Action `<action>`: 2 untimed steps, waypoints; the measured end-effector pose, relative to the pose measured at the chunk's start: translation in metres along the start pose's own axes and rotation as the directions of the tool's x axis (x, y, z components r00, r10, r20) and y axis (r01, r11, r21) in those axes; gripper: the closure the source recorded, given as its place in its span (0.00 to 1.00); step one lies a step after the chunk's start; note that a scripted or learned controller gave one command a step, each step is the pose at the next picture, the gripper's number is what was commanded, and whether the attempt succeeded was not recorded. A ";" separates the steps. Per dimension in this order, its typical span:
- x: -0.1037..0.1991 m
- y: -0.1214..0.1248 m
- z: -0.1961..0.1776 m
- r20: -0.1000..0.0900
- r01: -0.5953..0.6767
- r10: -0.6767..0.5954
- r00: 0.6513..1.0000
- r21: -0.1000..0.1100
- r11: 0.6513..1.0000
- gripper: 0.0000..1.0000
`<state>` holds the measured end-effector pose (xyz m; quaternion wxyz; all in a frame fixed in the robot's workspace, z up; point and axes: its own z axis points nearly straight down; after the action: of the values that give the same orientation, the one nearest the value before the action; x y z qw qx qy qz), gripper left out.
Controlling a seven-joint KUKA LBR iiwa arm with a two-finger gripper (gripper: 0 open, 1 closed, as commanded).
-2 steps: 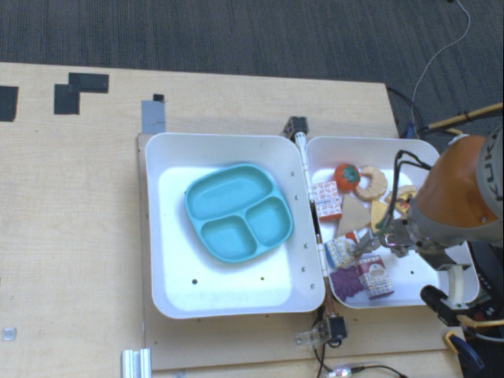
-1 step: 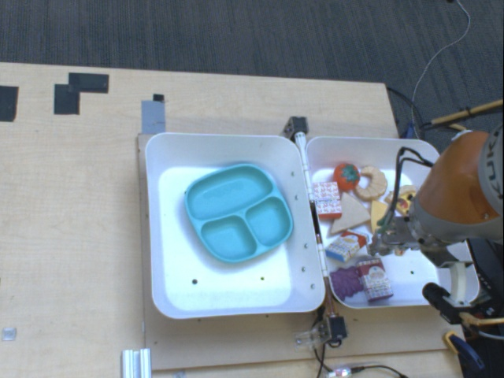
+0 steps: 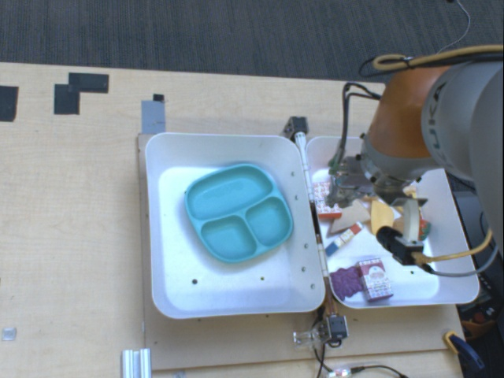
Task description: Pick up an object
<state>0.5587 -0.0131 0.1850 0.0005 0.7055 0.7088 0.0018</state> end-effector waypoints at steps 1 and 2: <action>-0.001 0.000 0.000 0.001 -0.001 0.001 1.000 0.001 1.000 0.00; -0.001 0.000 0.000 0.001 -0.001 0.001 1.000 0.001 1.000 0.00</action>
<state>0.5583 -0.0141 0.1847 0.0005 0.7057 0.7085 0.0009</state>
